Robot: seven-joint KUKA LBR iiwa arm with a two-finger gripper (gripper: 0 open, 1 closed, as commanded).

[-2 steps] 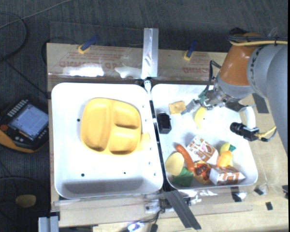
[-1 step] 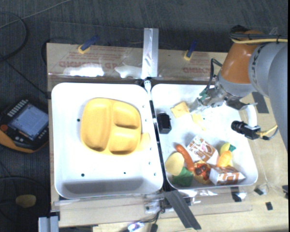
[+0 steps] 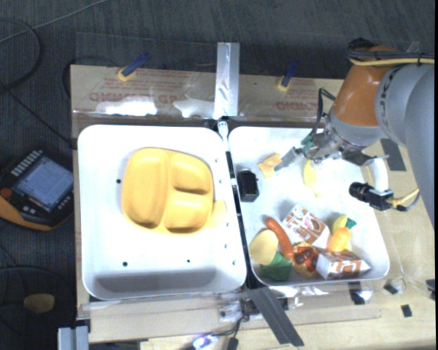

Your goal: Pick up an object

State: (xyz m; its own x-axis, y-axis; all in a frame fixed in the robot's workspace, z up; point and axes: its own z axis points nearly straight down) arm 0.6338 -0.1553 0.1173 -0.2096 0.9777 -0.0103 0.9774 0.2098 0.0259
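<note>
My gripper (image 3: 301, 159) hangs low over the back of the right bin (image 3: 376, 224), reaching in from the right under the orange wrist band. A pale yellow block (image 3: 269, 165) lies just left of it. A small yellow piece (image 3: 310, 173) sits right below it, and I cannot tell whether they touch. Toys are piled at the front of this bin: a red sausage (image 3: 277, 232), a pale round potato (image 3: 263, 246), a red and white carton (image 3: 305, 224), a yellow fruit (image 3: 339, 235) and a small box (image 3: 343, 267).
A yellow divided plate (image 3: 168, 188) lies in the left bin (image 3: 102, 268). A black block (image 3: 247, 184) rests against the right bin's left wall. A metal divider (image 3: 227, 79) stands behind the two bins. A black part of the arm (image 3: 369, 192) juts over the right bin's right side.
</note>
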